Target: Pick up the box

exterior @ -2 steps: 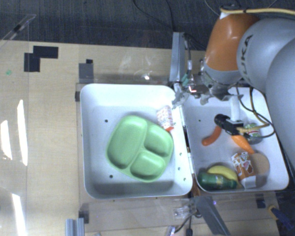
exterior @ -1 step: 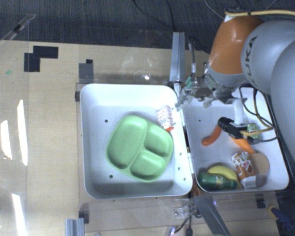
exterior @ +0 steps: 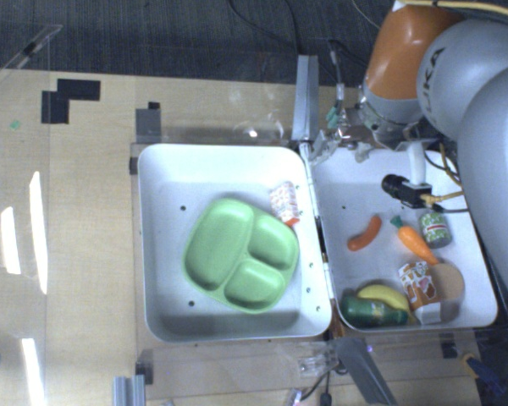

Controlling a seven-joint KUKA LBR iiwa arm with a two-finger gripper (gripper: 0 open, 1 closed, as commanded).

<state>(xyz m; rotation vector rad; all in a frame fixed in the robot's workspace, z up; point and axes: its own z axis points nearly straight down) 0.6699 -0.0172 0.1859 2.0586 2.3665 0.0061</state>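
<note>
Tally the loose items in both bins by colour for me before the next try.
Green: 3, divided tray, bottle, small can
Orange or red: 2, carrot, sausage
Yellow: 1, banana
White printed: 2, box, packet
Total: 8

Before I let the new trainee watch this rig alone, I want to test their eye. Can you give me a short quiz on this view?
1. True or false: the green divided tray lies in the right bin.
2. Which thing lies nearest the banana?
A. the green bottle
B. the small packet
C. the sausage
3. Fill in: the carrot lies just beside a small green ____.

Key
1. False: it lies in the left bin.
2. A: the bottle lies right against it, at the right bin's near edge.
3. Can.
</note>
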